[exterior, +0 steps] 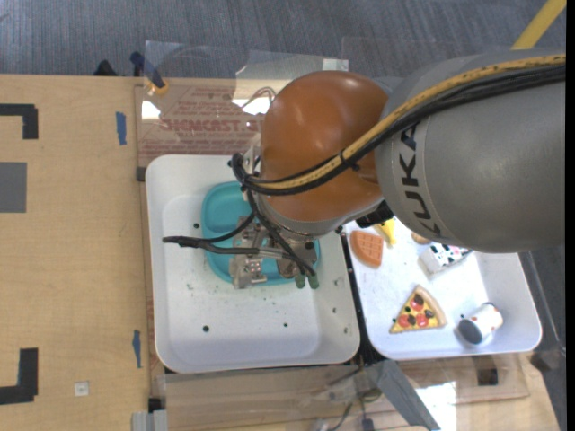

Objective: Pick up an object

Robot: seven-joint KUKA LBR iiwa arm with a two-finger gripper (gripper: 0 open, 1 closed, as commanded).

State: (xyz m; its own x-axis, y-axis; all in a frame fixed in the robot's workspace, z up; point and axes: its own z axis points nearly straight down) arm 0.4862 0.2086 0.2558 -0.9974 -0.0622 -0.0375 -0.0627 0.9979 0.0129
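Well, arm (pixel 467 151) reads "KUKA"; end effector (pixel 254 272) over teal bowl (pixel 220 214), grip state unclear.

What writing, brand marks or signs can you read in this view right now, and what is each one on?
"KUKA": black letters running down the grey arm, lower part cut off by its edge.
Reddish lettering on the clear sheet behind the left bin: mirrored and too blurred to read.
No readable text on the toys in the right bin.
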